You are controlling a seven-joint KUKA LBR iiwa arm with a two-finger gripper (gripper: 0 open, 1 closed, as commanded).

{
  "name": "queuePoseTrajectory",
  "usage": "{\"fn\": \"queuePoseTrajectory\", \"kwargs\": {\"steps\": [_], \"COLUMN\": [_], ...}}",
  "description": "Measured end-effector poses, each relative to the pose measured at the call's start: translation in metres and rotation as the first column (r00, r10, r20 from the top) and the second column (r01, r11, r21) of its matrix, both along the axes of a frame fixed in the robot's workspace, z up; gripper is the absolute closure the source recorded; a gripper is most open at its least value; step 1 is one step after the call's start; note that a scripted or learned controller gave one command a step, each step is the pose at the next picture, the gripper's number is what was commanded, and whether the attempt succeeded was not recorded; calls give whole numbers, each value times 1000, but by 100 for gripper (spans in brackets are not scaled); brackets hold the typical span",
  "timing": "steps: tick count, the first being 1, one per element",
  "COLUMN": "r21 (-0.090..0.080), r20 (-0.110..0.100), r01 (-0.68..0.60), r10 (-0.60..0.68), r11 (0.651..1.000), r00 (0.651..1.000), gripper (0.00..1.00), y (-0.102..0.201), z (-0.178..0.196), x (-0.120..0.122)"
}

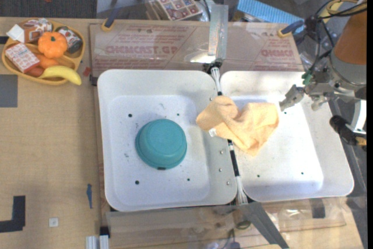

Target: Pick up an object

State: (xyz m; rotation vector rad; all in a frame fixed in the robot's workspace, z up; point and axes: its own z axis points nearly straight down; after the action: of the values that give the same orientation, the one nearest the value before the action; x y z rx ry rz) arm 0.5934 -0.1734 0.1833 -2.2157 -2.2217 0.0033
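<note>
At the far left of the table (46,143) sits a yellow dish (17,64) of toy food, with an orange pumpkin (52,44) in its middle and a banana (62,73) along its near edge. Next comes the left bin (116,96), where a teal bowl (161,143) lies upside down on the floor, a little left of centre. A crumpled yellow cloth (242,122) is draped over the seam between the two bins, with most of it lying in the far left part of the right bin (326,178) and one corner hanging into the left one. Just right of the cloth and apart from it, the hand (291,97) hangs above the right bin's far side; whether its fingers are apart or together cannot be told. Nothing can be seen between them. The grey arm (349,73) reaches in from the right.
</note>
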Motion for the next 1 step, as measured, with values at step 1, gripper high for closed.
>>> {"fn": "queuePoseTrajectory", "kwargs": {"steps": [1], "r21": [-2], "r20": [4], "r01": [-209], "r10": [209], "r11": [978], "r00": [978], "gripper": [0], "y": [38], "z": [36], "x": [4]}}
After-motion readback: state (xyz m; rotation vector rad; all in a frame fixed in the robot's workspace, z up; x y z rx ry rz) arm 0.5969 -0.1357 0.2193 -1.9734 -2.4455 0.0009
